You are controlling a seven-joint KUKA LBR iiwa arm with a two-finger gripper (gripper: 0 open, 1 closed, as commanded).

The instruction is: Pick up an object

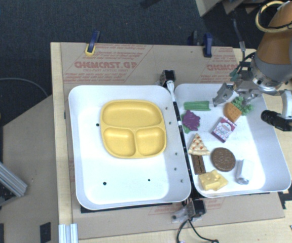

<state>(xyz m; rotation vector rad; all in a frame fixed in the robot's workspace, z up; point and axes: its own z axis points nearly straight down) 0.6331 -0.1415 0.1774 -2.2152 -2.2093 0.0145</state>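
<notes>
My gripper (234, 98) hangs over the back of the right bin (267, 151) with its fingers spread open. One grey fingertip (220, 97) shows on its left side. Just below it lies an orange toy carrot (231, 112) with green leaves, not gripped. Close by are a green pea pod (196, 105), a purple bunch of grapes (190, 120) and a small pink box (223, 129). Further forward sit a pizza slice (198, 145), a brown cookie (222, 159), a chocolate bar (198, 163), a cheese wedge (213, 180) and a grey bolt-like piece (241, 172).
The left bin (85, 171) holds a yellow divided plate (133, 127). A black divider strip (176, 120) runs between the two bins. The arm's orange band (280, 29) and grey wrist rise at the upper right. A black cable fitting (275, 119) sticks out over the right bin's edge.
</notes>
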